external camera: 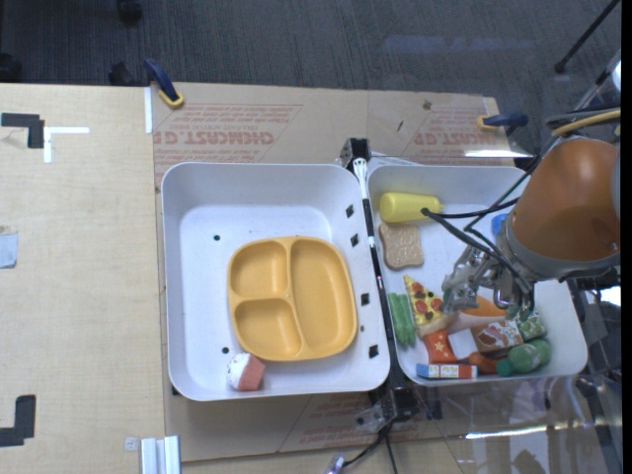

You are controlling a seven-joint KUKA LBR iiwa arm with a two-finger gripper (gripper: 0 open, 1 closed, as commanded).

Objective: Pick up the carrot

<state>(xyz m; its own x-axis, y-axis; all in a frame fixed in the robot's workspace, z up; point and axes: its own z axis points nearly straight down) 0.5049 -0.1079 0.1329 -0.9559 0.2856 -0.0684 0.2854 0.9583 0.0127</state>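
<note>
1. Carrot: in right bin, orange piece just right of the pizza slice, touching my pincer.
2. Step, I judge: closing in to grasp; next, seat on carrot, lift.
3. Pincer state: cannot tell.
4. Arm reaches in from right of the pizza slice, wrist low over the toys.

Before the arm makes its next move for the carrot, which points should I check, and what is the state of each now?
1. Carrot located in the right bin: ok, an orange piece shows beside the gripper.
2. Gripper above the carrot: ok, it hangs just left of it.
3. Carrot between the fingers: cannot tell.
4. Room around the carrot: not ok, the pizza slice and other toy food crowd it.
5. Left bin with the yellow plate out of the way: ok.
</note>
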